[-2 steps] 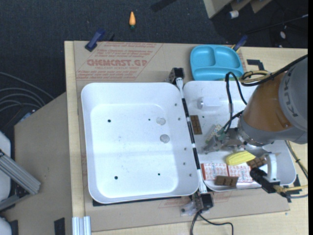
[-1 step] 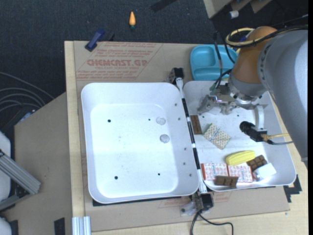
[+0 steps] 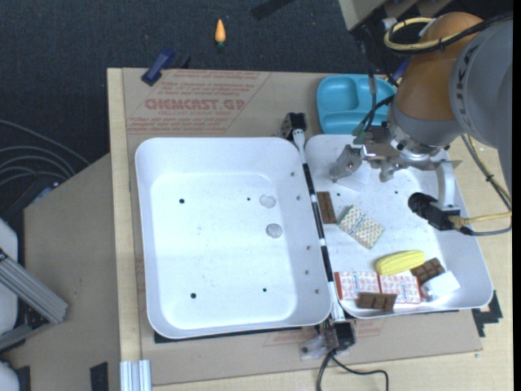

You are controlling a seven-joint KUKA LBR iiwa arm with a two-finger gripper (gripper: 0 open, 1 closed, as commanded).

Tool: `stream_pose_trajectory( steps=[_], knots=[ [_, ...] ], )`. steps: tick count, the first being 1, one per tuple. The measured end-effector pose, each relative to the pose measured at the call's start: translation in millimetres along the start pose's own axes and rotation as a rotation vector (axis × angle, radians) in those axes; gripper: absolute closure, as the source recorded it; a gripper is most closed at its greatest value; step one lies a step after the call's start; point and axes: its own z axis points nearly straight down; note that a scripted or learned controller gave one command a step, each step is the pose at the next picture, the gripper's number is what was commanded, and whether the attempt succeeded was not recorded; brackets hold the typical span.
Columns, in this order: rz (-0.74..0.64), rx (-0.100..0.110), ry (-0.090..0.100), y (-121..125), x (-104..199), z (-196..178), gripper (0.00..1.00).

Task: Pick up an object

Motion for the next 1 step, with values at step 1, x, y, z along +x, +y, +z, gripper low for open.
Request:
stream_pose_trajectory(
  steps=[1],
  knots=[
    [0.003, 0.006, 0.000, -36.6, -68.4, -4.2, 0.00]
  ],
)
